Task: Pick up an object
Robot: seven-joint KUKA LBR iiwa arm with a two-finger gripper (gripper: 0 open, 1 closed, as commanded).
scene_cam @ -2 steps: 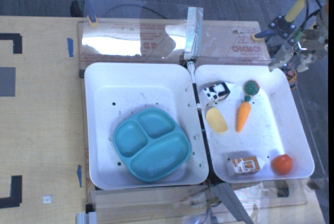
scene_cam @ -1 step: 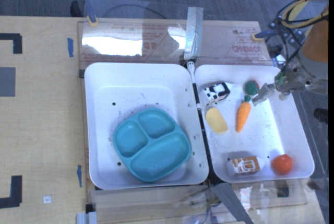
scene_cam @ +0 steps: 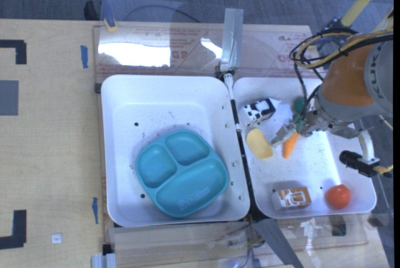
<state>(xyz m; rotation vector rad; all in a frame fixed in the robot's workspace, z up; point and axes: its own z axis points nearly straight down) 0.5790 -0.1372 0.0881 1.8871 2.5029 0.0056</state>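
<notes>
Left bin (scene_cam: pixel 119 135): shallow white plastic; holds a teal three-compartment plastic tray (scene_cam: pixel 181 172), well left of the gripper, nowhere near the action.
Landmark: the divider btwn bins (scene_cam: pixel 232 110); everything below sits right of it, in the right white bin (scene_cam: pixel 369 198).
Just right of divider: small black-and-white cow-patterned toy (scene_cam: pixel 259 110), w/ a pale yellow rounded block (scene_cam: pixel 259 143) right below it.
Gripper (scene_cam: pixel 289 132): mid-bin, low over the floor, reaching in from the right and pointing left; whether it's spread or pinched can't be told, too small and cluttered.
Target (judged): small orange carrot-shaped piece (scene_cam: pixel 289 145), immediately under/beside the tip, slightly to its right. Long axis near upright in view, leaning a bit; smooth, slim, tapered.
Key relation: carrot is nearest thing to the tip; yellow block next, to its left.
Further off, bin's near edge: orange-labelled small packet (scene_cam: pixel 292 197), then a red-orange tomato-like ball (scene_cam: pixel 338 196) toward the right.
</notes>
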